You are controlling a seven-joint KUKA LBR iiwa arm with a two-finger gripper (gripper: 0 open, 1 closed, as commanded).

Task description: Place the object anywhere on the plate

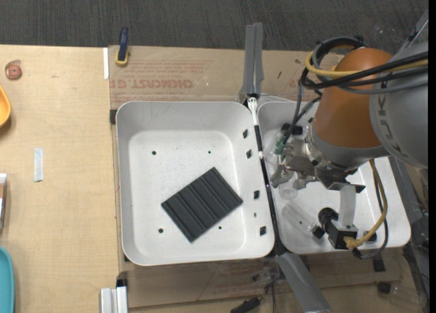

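The arm leans in from the right of the frame, its orange band bulging over the right bin. Below the band hangs the wrist with its tangle of black and yellow cables, and the pincer sits low over the upper left part of that bin, close to the wall shared with the other bin. From here I cannot tell how its jaws stand; they are lost among metal parts and some glassy clutter, and I cannot make out any object held there.

The left bin holds the plate, a dark grey ribbed rectangle lying flat and turned at a slant, in the lower middle of the bin. Its surface is bare, and it lies well apart from the pincer, with the bin walls between them.

In the right bin, faint clear shapes lie on the white floor near the pincer, too blurred to name.

A brown cardboard sheet lies under the bins at the top centre, with a blue clamp at its upper left corner. The pale wooden bench stretches to the left, with an orange thing cut off by the left edge of the frame.
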